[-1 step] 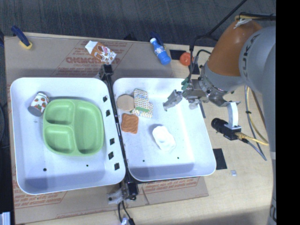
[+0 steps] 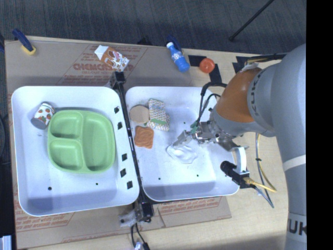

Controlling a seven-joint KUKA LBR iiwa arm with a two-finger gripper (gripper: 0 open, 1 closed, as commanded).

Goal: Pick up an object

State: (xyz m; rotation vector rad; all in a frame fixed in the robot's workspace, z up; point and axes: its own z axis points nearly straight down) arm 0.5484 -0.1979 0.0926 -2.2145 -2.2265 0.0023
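Seen from above: two shallow white bins side by side on a cardboard-covered table (image 2: 78, 69), with the grey arm (image 2: 281, 108), orange band above the wrist, reaching in from the right. Hand (image 2: 183, 139) low inside the right bin (image 2: 177, 186), directly over a clear, crumpled-looking plastic piece (image 2: 182, 152) near the bin's middle; touching it or just above it, hard to tell at this angle. Fingers hidden against the pale bin floor and the transparent plastic, so open or closed cannot be told, and nothing plainly gripped. Further left in the same bin, near the divider: a patterned rectangular pouch (image 2: 157, 113), a round tan disc (image 2: 138, 113) just beside it, and an orange-brown square piece (image 2: 144, 136) below them, all well apart from the hand. In the left bin (image 2: 31, 191): a green divided tray (image 2: 81, 140) lying flat, with a small patterned cup (image 2: 42, 114) tipped on its side against the tray's upper left corner. Outside the bins, along the far edge of the table: a blue bottle (image 2: 178, 57), an orange ball (image 2: 207, 65), a small printed packet (image 2: 112, 58), and a blue-and-yellow clamp (image 2: 24, 41) at the far left corner.
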